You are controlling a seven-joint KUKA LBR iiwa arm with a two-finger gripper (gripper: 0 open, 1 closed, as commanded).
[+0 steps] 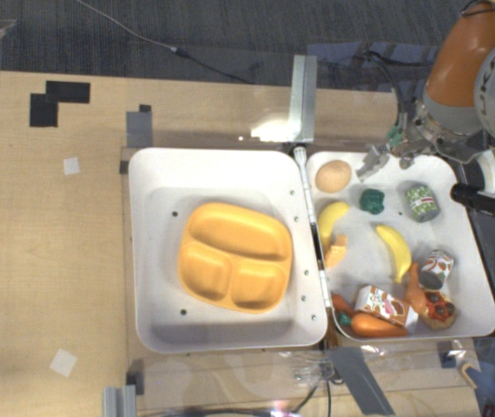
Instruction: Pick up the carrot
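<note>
The gripper point(376, 159) hung at the right bin's point(478, 233) far edge — whether open or closed, unclear. The carrot point(378, 325) lay toward six o'clock at the near edge, long axis three-to-nine.

Yellow tray point(233, 257) in left bin point(154, 207)

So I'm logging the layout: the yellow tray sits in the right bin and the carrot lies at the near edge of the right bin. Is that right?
Not quite. The camera view shows the yellow tray in the left bin, not the right. The carrot does lie at the near edge of the right bin.
</note>
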